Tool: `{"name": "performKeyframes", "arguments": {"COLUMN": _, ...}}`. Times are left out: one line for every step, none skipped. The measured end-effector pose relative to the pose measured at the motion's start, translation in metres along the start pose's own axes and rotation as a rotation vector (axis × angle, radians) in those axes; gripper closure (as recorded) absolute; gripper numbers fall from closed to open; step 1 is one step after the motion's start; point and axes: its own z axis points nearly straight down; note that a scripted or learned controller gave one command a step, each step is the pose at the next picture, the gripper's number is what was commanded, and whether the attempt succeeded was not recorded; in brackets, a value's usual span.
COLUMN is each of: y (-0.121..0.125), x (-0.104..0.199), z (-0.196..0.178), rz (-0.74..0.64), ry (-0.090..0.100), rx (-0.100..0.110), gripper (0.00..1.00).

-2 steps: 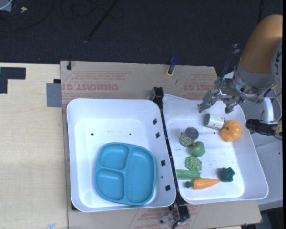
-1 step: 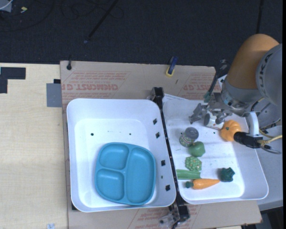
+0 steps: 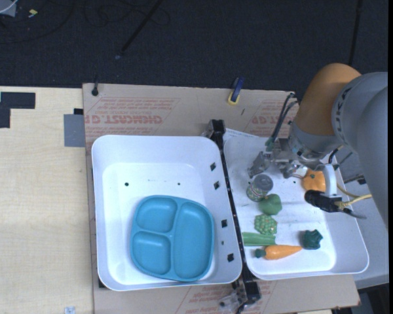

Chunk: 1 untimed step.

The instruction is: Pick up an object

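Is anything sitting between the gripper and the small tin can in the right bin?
Nothing visible blocks it. The gripper hangs over the right bin, just above the tin can. The green toys lie on the can's near side, not between the two.

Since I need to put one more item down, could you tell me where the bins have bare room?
Left bin: bare floor above and left of the blue divided plate. Right bin: a bare strip along its lower right corner, beyond the dark green toy. It is crowded around the can, carrot and end effector.
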Motion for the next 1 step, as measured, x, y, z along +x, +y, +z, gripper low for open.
{"name": "performKeyframes", "arguments": {"y": -0.0004, "x": 0.0015, "z": 0.0202, "rz": 0.0, "ry": -0.001, "rx": -0.002, "gripper": 0.0}}
